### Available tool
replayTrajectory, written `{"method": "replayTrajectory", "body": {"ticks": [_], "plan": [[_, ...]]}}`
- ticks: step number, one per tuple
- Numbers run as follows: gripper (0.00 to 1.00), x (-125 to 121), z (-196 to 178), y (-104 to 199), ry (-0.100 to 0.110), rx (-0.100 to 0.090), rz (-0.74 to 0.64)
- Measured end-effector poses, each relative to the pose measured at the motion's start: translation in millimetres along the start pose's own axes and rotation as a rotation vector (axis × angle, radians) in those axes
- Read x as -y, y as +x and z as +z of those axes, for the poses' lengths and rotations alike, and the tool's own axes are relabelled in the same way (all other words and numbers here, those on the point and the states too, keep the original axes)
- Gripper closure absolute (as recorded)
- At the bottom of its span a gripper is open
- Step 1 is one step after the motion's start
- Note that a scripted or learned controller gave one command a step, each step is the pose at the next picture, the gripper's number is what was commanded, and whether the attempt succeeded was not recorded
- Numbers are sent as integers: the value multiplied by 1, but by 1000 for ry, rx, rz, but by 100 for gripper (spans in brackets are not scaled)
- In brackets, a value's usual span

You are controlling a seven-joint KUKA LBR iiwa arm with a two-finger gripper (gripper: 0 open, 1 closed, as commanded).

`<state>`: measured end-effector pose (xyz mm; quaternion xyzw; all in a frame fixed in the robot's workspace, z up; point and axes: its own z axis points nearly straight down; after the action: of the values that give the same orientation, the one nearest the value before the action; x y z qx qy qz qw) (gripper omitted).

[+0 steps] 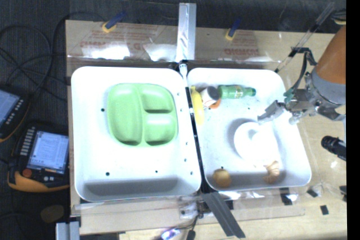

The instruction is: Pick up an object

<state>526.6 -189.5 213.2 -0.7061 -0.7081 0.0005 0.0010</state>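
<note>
Green bottle (236,91), label unreadable, lies beyond jaws (277,111) whose gap I cannot tell.

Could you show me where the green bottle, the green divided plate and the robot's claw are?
Green plastic bottle (236,91), camera view, mid-body.
Green divided plastic plate (128,115), camera view, large left compartment.
Claw (269,114), camera view, at its fingertips above the right bin.

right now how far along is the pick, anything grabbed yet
Nothing looks done: the green bottle, white dish and banana all lie in the right bin. In hand: nothing; the pincer sits above that bin's right side, beside the dish. Left: descend, close on one object, lift it.
</note>
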Motion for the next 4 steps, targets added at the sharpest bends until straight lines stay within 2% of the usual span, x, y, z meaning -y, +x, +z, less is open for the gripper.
{"method": "replayTrajectory", "body": {"ticks": [1,2,3,4], "plan": [[0,-15,124,83,-15,2,132],[0,-65,82,35,0,2,53],[0,-94,124,73,-9,8,-363],[0,-129,127,69,57,-13,-448]]}}
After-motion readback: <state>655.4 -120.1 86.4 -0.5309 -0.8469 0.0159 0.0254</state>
